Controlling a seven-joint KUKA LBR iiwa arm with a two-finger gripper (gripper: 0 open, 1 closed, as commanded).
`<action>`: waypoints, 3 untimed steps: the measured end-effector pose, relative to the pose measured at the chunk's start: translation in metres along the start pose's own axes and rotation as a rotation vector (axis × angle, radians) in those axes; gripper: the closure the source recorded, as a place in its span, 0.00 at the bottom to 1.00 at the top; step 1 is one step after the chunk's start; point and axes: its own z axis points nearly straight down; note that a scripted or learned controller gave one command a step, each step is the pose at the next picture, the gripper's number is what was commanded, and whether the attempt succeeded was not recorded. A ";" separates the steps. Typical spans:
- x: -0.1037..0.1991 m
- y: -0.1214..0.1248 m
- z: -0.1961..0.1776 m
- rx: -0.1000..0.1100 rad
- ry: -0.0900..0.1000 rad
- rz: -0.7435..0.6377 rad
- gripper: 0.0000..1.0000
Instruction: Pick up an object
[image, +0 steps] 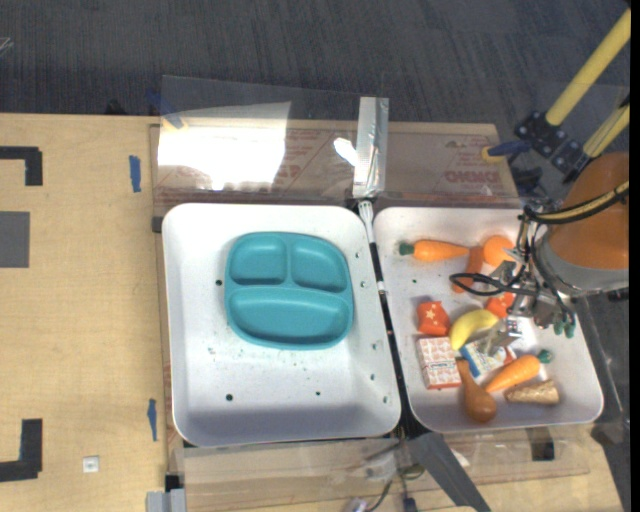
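We find red lettering (463, 176) on the clear panel behind the right bin, seemingly upside down and too blurred for us to read. The small carton's (438, 361) print is likewise illegible.

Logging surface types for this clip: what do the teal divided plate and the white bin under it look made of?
The teal divided plate looks like moulded plastic with a matte to satin finish: uniform colour, rounded compartment ridges, soft highlights. The white left bin looks like smooth plastic or coated metal; its rounded rim and dull sheen leave it open.
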 end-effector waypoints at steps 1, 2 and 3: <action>0.003 0.004 0.001 0.003 0.006 0.098 0.00; 0.000 0.005 -0.012 0.002 -0.004 0.095 1.00; 0.001 0.006 -0.011 0.001 -0.002 0.095 0.00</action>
